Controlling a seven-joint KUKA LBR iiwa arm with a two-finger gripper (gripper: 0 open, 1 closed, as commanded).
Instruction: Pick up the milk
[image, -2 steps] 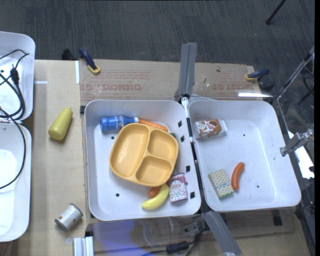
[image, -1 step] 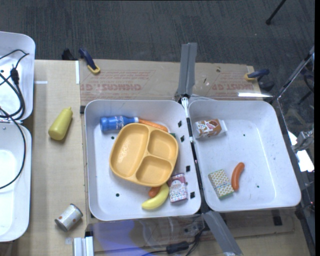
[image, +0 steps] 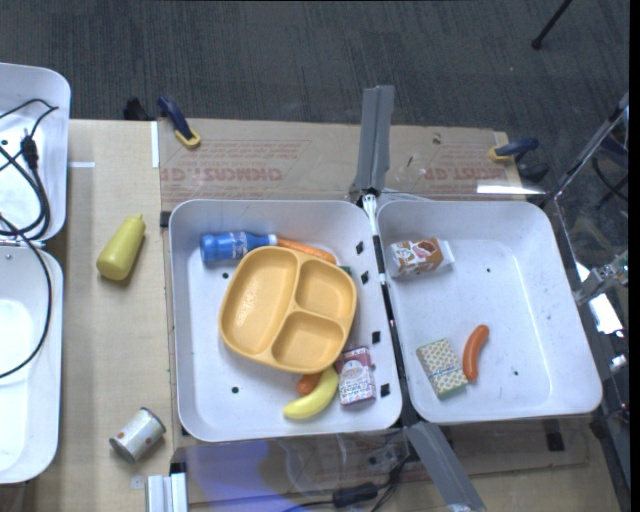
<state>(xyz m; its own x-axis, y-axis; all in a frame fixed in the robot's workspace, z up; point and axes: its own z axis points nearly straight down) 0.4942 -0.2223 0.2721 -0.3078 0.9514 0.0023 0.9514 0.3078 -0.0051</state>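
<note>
A white and brown milk carton (image: 420, 256) lies on its side at the back left of the right bin (image: 530, 225). A smaller pink and white carton (image: 356, 377) stands at the front right of the left bin (image: 190, 330), beside the banana (image: 312, 398). A blue bottle (image: 235, 245) lies at the back of the left bin. Nothing touches or covers the cartons.
A yellow divided plate (image: 290, 308) takes up the left bin's middle, with an orange carrot (image: 306, 249) behind it. An orange sausage (image: 475, 351) and a green-patterned packet (image: 442, 366) lie in the right bin. A mustard bottle (image: 121, 248) and a can (image: 137, 434) lie on the bench to the left.
</note>
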